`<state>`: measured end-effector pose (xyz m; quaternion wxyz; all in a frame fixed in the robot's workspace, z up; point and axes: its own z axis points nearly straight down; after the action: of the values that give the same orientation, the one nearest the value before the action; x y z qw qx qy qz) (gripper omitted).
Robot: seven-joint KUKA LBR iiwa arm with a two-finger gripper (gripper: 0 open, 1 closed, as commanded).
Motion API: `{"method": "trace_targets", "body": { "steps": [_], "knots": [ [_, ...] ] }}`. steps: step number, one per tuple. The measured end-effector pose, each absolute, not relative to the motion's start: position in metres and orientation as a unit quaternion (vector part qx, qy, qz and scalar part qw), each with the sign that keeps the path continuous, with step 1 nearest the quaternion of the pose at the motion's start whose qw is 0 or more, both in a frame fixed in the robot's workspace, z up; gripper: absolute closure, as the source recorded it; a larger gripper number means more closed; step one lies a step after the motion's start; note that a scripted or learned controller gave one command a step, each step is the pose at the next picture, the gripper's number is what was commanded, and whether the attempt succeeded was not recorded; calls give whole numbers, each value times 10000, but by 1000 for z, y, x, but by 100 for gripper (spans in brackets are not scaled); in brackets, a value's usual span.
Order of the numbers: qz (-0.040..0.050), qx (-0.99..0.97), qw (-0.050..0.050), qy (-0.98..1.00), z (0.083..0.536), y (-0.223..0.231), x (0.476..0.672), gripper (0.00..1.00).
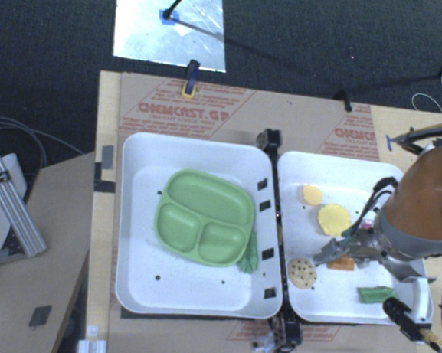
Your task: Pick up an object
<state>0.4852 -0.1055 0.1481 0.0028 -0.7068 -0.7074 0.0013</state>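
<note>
In the right bin (360, 172) lie a small yellow round piece (312, 194), a larger yellow disc (334, 219), a brown speckled cookie (302, 273), a small orange piece (342, 263) and a green block (374, 294). My gripper (339, 253) hangs low over the middle of this bin, right above the orange piece and just below the yellow disc. Its fingers point left toward the cookie. The grey and orange arm covers the bin's right side.
The left bin (138, 203) holds a green divided tray (204, 217) with a green scrap (250, 253) at its lower right. A black divider (271, 215) with clips runs between the bins. Cables lie at the bench's right and bottom edges.
</note>
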Motion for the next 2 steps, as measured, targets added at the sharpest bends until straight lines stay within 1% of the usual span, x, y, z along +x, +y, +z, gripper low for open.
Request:
{"method": "trace_targets", "body": {
  "steps": [1, 2],
  "knots": [
    [-9, -7070, -43, -7072, 87, -98, 510, 0],
    [-41, -7083, -130, -7058, 103, -102, 514, 100]
  ]
}}
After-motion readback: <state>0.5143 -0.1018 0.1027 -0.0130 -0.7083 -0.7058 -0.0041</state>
